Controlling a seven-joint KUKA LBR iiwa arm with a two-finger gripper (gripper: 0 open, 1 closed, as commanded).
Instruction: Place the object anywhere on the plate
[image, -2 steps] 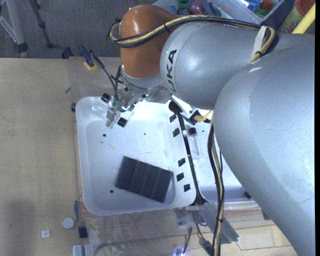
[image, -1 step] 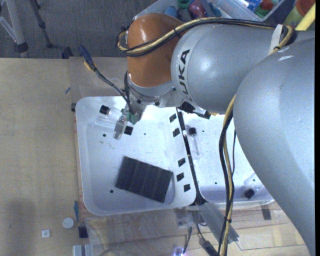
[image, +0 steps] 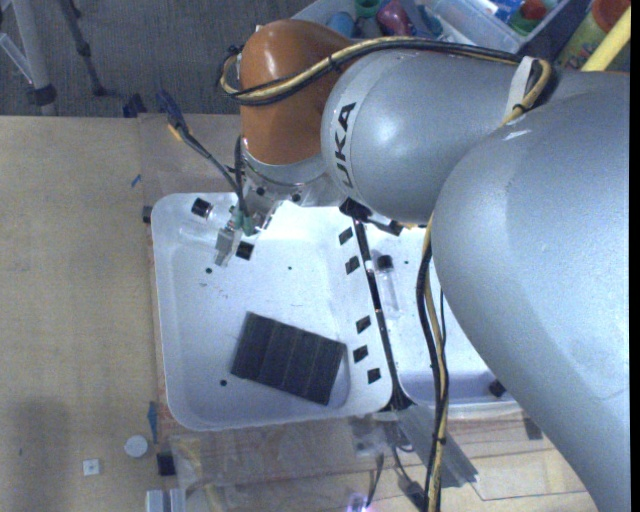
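We see the big grey arm with its orange band (image: 290, 90) reaching over the shallow white left bin (image: 180, 400), where the dark ribbed rectangular plate (image: 288, 357) lies bare, so the placing is, in our judgement, still left to do. The tool (image: 232, 244) hangs above the bin's far left part, well apart from the plate; whether it is open, closed or carrying the object we cannot tell, nor can we pick the object out.

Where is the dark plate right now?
In the camera view the plate lies flat in the near part of the left bin, toward its near-right corner, below the gripper and apart from it.
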